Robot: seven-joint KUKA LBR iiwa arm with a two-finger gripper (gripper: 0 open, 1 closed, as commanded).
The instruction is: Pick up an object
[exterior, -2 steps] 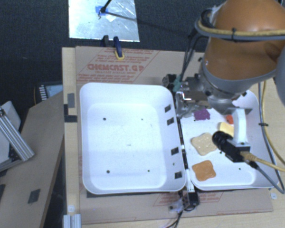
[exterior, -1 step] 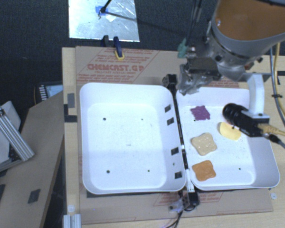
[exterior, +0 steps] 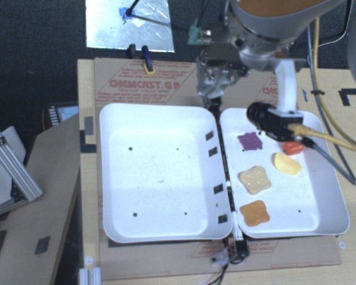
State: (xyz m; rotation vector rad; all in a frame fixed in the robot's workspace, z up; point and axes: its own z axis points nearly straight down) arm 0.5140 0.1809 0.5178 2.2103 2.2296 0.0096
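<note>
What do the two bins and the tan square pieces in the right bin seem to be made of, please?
Bins: probably moulded plastic, smooth white with a soft sheen and rounded rims. Pale tan piece and orange-brown piece: likely foam or soft plastic toy food, matte and speckled like bread; uncertain.

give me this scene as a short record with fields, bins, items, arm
left bin: shallow white bin
right bin: shallow white bin holding five items
items: purple flat piece, small red piece, yellow rounded piece, pale beige toast-shaped piece, orange-brown toast-shaped piece
arm: grey, orange band
hand: above the bins' far edge, holding nothing visible
</note>
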